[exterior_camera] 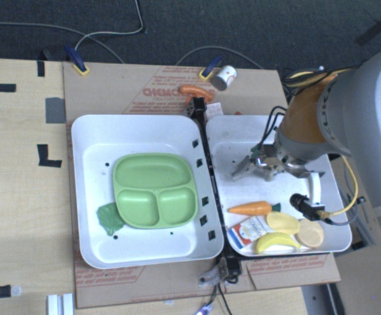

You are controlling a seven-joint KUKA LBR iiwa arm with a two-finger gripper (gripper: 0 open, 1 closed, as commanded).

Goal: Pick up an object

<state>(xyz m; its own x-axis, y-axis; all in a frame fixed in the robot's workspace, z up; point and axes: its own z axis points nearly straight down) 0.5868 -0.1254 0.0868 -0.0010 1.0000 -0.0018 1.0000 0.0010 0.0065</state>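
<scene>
Looming largest in the camera view, the grey arm (347,110) with its orange band reaches in over the right bin (224,143), and its gripper (244,169) hangs low above that bin's bare white floor with its fingers spread apart and nothing between them.

Taking the carrot (249,209) as the landmark: the gripper sits just beyond it, toward the far side of the bin, apart from it. Just beside the carrot on the near side lies a small printed packet (248,230), then a yellow banana (275,243) along the bin's near wall. To the carrot's right lie two pale round pieces (283,223) that touch each other. Well to the carrot's left, in the left bin (85,136), a green divided plate (155,190) rests on a green leafy piece (109,218).

The carrot looks the likeliest pick: it lies alone at the edge of the cluster. A good grasp would bring the open fingers over its thick middle, set across its length, and descend fully before closing. The taper could let it slip out, and closing too near the packet risks catching that instead.
</scene>
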